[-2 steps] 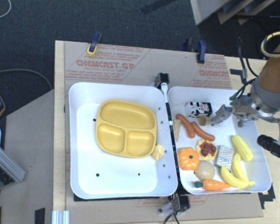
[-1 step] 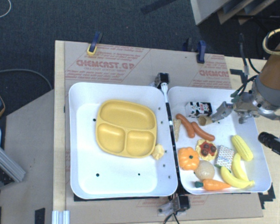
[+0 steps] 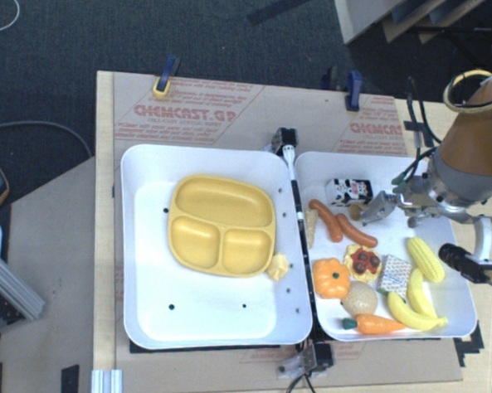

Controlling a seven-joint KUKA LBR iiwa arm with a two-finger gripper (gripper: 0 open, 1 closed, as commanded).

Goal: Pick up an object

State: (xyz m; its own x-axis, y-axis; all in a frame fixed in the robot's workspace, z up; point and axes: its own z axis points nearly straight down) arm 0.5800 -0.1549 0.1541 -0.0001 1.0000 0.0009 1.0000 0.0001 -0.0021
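Observation:
The right bin (image 3: 463, 317) holds several toy foods: a black-and-white cow-patterned piece (image 3: 350, 190), two red sausages (image 3: 356, 233), an orange pumpkin (image 3: 332, 280), a pizza slice (image 3: 363, 261), a corn cob (image 3: 425, 259), yellow bananas (image 3: 414, 306), a carrot (image 3: 379, 326) and a beige round piece (image 3: 358, 300). My gripper (image 3: 380, 208) hangs low over the back of this bin, just right of the cow piece and above the sausages. Nothing is seen held in it.
The left bin (image 3: 143, 252) bears a yellow divided plate (image 3: 223, 225), with a small pale yellow piece (image 3: 277, 266) at its right. A foil-wrapped item (image 3: 393, 274) lies beside the corn. The arm's grey and orange body (image 3: 473, 147) looms over the right bin's back corner.

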